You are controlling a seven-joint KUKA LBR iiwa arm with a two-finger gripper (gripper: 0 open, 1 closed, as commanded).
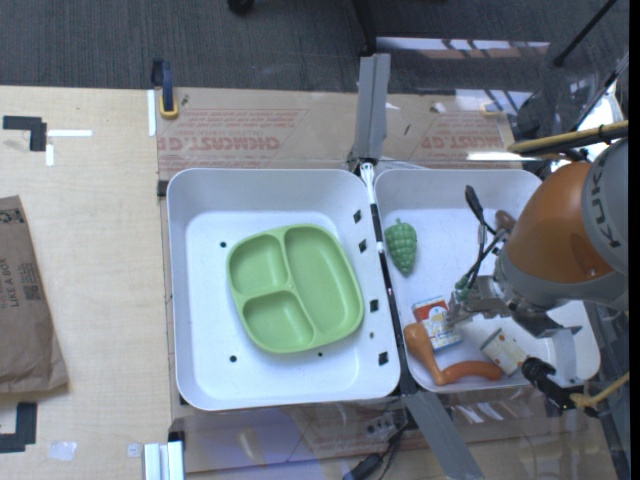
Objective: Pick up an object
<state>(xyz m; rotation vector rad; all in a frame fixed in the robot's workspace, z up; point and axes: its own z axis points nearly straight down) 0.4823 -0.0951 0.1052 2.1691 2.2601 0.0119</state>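
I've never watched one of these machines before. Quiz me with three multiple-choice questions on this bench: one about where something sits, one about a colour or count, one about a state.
1. Where is the green divided plate?
A. left bin
B. right bin
C. on the cardboard

2. How many compartments does the plate have?
A. two
B. three
C. five

3. How does the green bumpy fruit-shaped toy lie?
A. between the gripper's fingers
B. loose on the right bin floor, apart from the gripper
C. on the plate

Answers:
1 A: the plate rests in the left bin.
2 B: two small sections and one long one show.
3 B: it sits near the bin divider, above the gripper, which hangs over the small red-and-white packet and the orange curved toy.
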